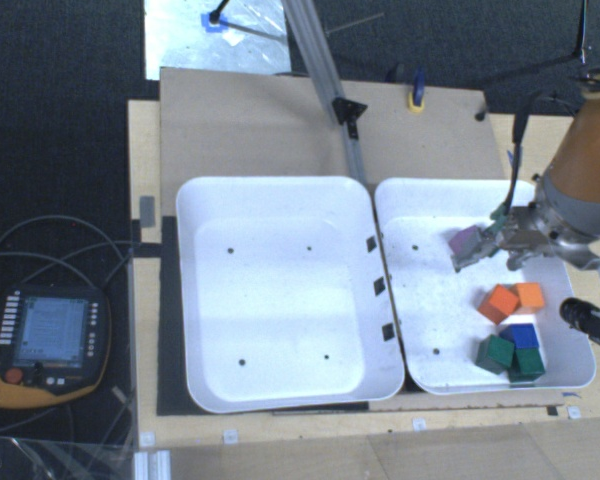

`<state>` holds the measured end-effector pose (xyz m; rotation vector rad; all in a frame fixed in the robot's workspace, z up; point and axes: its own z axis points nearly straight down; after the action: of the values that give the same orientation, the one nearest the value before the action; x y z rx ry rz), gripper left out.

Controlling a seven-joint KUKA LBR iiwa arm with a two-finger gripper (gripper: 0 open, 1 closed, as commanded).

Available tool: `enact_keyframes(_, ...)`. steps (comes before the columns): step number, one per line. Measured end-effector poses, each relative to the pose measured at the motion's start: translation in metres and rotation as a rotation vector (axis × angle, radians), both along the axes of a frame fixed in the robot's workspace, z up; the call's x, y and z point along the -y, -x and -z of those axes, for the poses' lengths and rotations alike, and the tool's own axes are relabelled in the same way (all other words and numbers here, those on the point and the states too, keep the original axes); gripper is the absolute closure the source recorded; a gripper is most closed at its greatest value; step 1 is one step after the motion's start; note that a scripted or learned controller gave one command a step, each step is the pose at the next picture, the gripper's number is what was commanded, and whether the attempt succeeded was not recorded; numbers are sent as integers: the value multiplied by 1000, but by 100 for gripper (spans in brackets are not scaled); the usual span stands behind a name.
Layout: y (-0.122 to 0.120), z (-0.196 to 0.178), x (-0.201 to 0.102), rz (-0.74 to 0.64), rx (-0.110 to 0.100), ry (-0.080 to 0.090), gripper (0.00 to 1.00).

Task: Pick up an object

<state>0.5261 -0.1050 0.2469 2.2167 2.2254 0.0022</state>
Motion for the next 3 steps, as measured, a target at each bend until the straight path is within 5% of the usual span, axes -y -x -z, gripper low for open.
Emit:
enact_keyframes(1, 0, 0, 0, 1, 1, 0, 0)
enact_keyframes(3, 14, 95, 4, 3, -5, -1, 0)
